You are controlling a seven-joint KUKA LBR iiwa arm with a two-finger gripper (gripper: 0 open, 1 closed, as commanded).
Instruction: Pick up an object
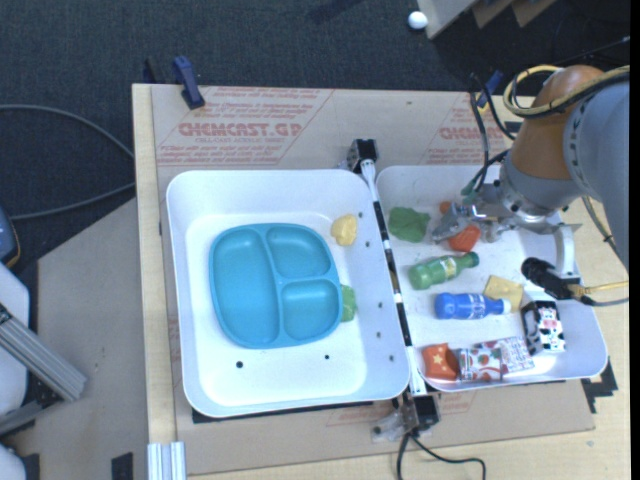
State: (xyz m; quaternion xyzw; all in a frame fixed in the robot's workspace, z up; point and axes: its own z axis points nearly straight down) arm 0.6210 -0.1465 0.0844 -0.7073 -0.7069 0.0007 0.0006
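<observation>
Orange-red and small, an object (464, 237) lay in the right bin (590, 353) directly under the gripper (462, 220) — whether the fingers gripped it could not be told. Just beside it sat a green toy (407, 223), a green bottle (442, 268) and a blue bottle (468, 306). The left bin (200, 368) held a blue divided plate (275, 284).

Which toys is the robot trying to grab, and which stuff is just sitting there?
For the job (right bin, under or near the gripper):
- red-orange toy, right at the gripper
- green leafy toy
- green bottle
- blue bottle

Just lying about (left bin):
- blue divided plate
- yellow toy
- small green piece beside the plate
</observation>
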